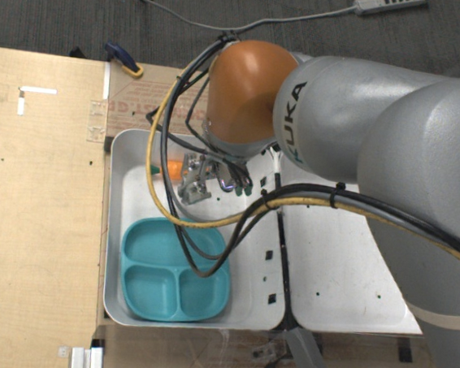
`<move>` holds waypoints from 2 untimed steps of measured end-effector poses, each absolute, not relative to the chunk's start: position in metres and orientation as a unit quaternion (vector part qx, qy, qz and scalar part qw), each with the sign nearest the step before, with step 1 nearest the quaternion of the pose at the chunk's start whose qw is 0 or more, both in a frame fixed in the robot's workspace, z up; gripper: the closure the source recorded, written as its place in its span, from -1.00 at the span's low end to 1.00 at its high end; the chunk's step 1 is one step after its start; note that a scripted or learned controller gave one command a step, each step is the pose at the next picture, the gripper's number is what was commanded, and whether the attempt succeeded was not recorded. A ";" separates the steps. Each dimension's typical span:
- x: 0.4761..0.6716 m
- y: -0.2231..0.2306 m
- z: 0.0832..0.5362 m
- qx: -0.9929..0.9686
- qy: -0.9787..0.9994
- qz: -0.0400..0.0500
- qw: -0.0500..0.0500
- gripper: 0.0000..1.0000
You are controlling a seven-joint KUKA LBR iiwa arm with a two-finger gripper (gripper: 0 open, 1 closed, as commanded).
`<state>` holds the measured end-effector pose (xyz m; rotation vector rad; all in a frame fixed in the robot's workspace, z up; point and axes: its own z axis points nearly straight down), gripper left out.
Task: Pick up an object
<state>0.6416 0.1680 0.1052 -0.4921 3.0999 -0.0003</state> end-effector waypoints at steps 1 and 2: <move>0.614 0.131 0.219 -0.205 0.979 0.000 0.004 1.00; 0.597 0.164 0.254 -0.018 1.000 0.000 0.003 1.00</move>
